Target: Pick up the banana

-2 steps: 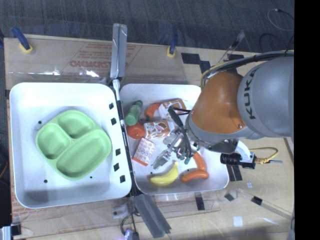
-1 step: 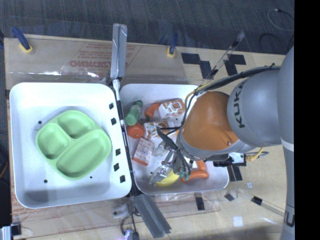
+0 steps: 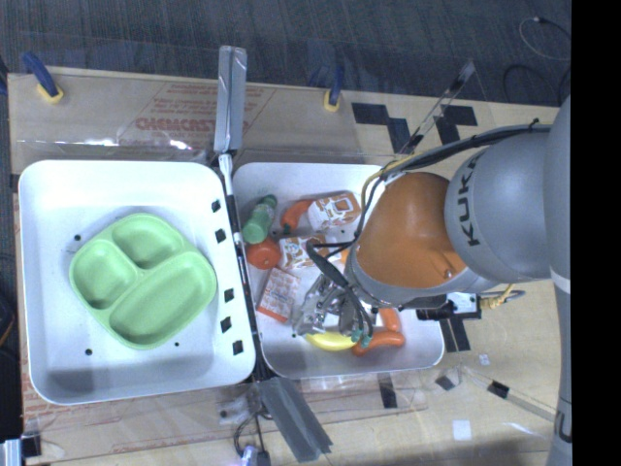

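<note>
Divided plate point(image 3: 144, 278) sat in left bin point(image 3: 49, 192); banana point(image 3: 328, 341) lay in right bin point(image 3: 291, 362), near front wall, under gripper point(image 3: 335, 311).

— Where's the curved yellow banana point(image 3: 330, 341)?
— Near the front wall of the right bin, lying flat on the white floor.
— Whole?
— Only its lower curve shows; the upper part is hidden. Its right end touches something orange.

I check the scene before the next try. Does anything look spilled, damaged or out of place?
Nothing stands out. The green plate lies flat in the left bin. The banana, bottle and packets are jumbled loosely in the right bin, under the gripper.
</note>
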### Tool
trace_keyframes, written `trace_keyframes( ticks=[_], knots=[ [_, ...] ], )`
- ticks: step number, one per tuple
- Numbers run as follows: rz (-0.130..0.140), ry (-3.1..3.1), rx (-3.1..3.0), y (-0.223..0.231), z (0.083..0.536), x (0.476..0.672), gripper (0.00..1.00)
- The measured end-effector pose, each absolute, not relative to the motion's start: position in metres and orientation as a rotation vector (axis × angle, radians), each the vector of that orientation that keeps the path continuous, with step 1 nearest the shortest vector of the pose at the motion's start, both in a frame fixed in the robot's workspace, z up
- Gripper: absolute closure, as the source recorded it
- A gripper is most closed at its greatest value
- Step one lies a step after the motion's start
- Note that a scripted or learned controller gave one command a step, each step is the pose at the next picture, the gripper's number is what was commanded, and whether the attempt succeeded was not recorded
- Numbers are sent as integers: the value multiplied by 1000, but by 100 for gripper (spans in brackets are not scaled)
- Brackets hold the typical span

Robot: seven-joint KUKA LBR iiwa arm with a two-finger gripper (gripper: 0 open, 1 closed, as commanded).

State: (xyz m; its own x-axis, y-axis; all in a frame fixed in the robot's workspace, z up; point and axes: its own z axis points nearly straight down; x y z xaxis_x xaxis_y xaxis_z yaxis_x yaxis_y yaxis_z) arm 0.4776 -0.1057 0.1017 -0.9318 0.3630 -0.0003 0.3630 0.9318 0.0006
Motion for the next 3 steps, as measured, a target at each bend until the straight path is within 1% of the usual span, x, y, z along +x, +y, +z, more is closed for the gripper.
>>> trace_keyframes(
  ticks=[1, 2, 3],
  knots=[
    [0, 3001, 920, -61, 192, 489, 100],
    [0, 3115, 415, -63, 191, 477, 100],
    [0, 3115, 416, -64, 192, 477, 0]
  ],
)
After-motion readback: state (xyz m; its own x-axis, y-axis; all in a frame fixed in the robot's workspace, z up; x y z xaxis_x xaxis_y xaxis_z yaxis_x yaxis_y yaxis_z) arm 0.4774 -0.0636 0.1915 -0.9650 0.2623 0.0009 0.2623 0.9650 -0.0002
